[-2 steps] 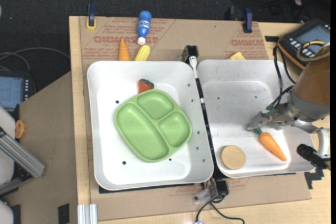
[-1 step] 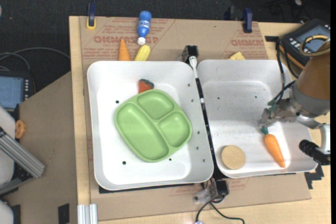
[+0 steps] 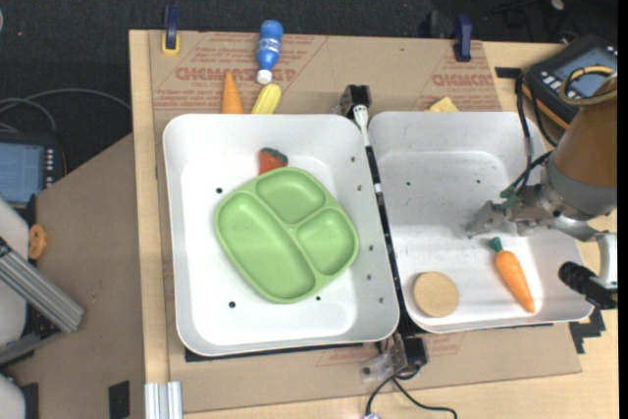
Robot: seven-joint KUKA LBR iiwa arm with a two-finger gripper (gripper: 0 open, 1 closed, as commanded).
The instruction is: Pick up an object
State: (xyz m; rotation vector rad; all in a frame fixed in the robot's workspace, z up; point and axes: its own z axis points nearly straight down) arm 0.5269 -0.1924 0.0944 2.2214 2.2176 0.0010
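The small orange toy carrot with a green top lies near the front right corner of my right white bin, with the flat round tan cookie-like disc beside it along the bin's front edge. My gripper hovers just above the carrot's green end, nothing between its fingers; I cannot tell how wide they stand. In the left white bin sits a green three-compartment plastic plate, a small red-orange toy touching its far rim.
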